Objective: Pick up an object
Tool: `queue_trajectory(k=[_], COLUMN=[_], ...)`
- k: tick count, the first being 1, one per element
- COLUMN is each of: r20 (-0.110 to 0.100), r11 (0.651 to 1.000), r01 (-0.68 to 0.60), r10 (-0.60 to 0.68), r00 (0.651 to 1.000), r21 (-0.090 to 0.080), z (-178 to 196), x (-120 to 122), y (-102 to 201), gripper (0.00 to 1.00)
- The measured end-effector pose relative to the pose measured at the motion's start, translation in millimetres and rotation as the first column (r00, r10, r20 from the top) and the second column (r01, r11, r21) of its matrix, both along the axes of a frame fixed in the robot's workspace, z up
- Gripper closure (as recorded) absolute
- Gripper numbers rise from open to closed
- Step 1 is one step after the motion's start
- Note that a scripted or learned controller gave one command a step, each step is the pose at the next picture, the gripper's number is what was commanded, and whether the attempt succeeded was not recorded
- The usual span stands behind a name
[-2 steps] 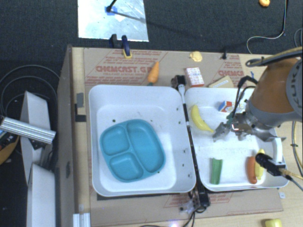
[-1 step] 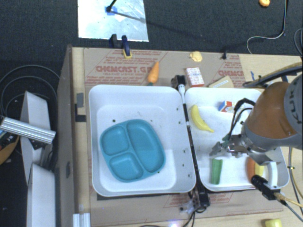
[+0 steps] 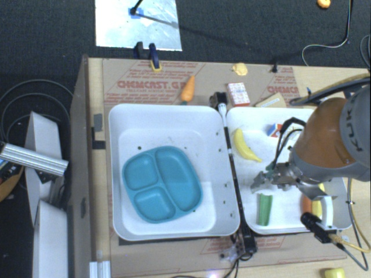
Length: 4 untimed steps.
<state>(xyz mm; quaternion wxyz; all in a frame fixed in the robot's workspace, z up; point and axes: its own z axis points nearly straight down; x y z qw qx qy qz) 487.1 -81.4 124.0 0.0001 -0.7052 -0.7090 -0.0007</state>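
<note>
Gripper (image 3: pixel 262 181) low over right bin (image 3: pixel 253 222); finger state cannot be told. Green block (image 3: pixel 264 208) just below it, banana (image 3: pixel 244 145) above, apart.

The arm (image 3: pixel 330 141) covers much of the right bin (image 3: pixel 250 225) (its far-right corner especially), hiding most of an orange-red object (image 3: pixel 307 204); a yellowish thing (image 3: pixel 335 273) is cut off at the bottom edge.
</note>
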Motion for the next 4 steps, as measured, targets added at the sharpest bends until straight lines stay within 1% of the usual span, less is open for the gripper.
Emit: queue_trajectory(k=[1, 2, 3, 4], r20=[-0.002, 0.014, -0.012, 0.004], r11=[1.0, 1.0, 1.0, 1.0], r01=[0.007, -0.002, -0.006, 0.007], r10=[-0.007, 0.002, 0.006, -0.007], r00=[1.0, 1.0, 1.0, 1.0], r21=[0.0, -0.006, -0.001, -0.004], z=[-41.2, -37.4, -38.3, 2.8], x=[-0.8, 126.2, 178.5, 182.3], y=[-17.9, -48.3, -0.3, -51.3], gripper=[0.0, 0.0, 0.0, 0.0])
